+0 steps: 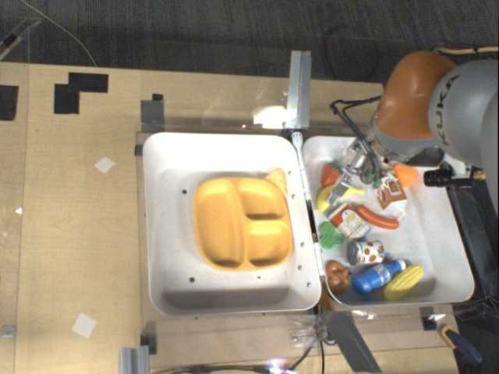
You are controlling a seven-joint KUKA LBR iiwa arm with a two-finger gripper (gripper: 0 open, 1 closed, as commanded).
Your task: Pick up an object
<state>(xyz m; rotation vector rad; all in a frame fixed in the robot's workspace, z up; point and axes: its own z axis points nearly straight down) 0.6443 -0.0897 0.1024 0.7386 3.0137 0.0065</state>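
My gripper (344, 185) reaches down into the upper left part of the right bin (456, 244), among a heap of toy food. Right beside its tip lie a yellow piece (325, 200) and a red piece (330, 175). A red sausage (380, 218) and a small printed box (353, 225) lie just below it. A brown-and-white packet (391, 194) and an orange piece (406, 175) sit to its right. Nothing is visibly lifted off the bin floor.
The front of the right bin holds a green piece (331, 238), a patterned can (366, 252), a brown item (337, 273), a blue bottle (375, 278) and a yellow corn cob (405, 280). The left bin (168, 209) holds a yellow divided tray (242, 223). A metal post (299, 92) stands between the bins.
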